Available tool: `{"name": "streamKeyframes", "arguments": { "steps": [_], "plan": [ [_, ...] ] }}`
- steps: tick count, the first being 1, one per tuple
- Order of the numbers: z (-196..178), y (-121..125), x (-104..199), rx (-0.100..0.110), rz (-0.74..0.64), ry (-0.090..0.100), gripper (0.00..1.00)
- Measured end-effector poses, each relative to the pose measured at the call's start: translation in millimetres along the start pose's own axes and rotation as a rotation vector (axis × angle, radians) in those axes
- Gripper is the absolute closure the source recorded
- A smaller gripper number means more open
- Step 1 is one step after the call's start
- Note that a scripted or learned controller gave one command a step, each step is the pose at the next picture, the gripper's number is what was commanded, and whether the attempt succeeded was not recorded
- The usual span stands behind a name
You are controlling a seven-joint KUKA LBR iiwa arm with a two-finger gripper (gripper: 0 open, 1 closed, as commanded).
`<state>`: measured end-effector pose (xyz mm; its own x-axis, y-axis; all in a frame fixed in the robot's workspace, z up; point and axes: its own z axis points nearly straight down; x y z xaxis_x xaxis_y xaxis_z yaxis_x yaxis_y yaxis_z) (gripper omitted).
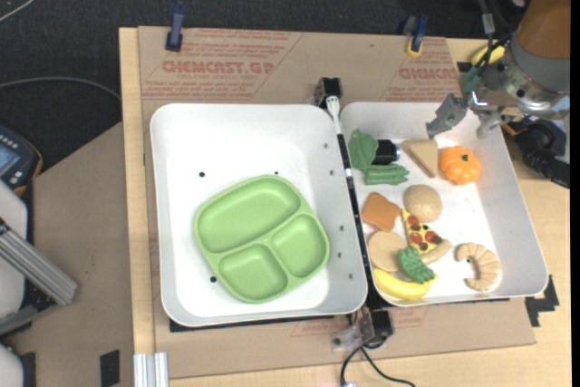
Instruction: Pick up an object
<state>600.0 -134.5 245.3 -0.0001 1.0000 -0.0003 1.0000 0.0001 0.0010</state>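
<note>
The fingers [468,113] hang spread open and grasp nothing, above the right bin's [521,213] far edge. The toy pumpkin [459,165] lies just below them, beside a tan wedge [420,155]. A green plate [262,237] sits in the left bin [172,195].

The table [82,195] is pale wood, topped by a brown cardboard sheet [272,59] with red print, held at its far edge by two blue clamps [175,27]. Two shallow white bins lie side by side on the sheet, the left bin [172,159] touching the right bin [517,222].
</note>
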Motion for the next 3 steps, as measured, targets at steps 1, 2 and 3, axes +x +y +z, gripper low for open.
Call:
{"name": "streamKeyframes", "arguments": {
  "steps": [1,2,3],
  "plan": [
    [129,-83,36,0.021,0.001,0.006,0.0],
    [111,-76,33,-0.002,0.003,0.0,1.0],
    [-7,-119,70,-0.009,-0.004,0.001,1.0]
  ]
}}
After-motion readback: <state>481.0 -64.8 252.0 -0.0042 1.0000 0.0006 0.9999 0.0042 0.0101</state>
